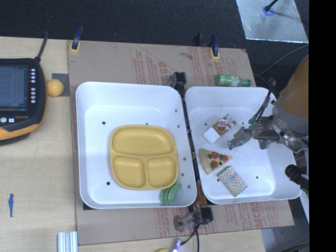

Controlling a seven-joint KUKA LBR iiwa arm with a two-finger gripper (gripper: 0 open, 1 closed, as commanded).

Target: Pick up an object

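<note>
- Two white bins sit side by side on the bench; the left bin (89,140) holds a yellow divided tray (143,156) and a small green item (169,193) at its near edge.
- Three candidates lie in the right bin (262,190): a red-and-white packet (224,125) resting against a small white block (211,135), a toy pizza slice (213,159) near the middle wall, and a patterned pouch (232,180) just below it.
- From where I stand the gripper (240,138) is low over the right bin, just right of the packet and above the pizza slice.
- I cannot tell how its jaws stand; the tip is dark and blurred, and nothing shows between them.
- My worry: the packet and block are touching, so a closing grasp may catch an edge of both and let one slip.
- The pizza slice and pouch look flat, and the fingers could skid over them or press into the bin floor.
- A green bottle (233,80) lies outside, behind the bin's far rim.
</note>
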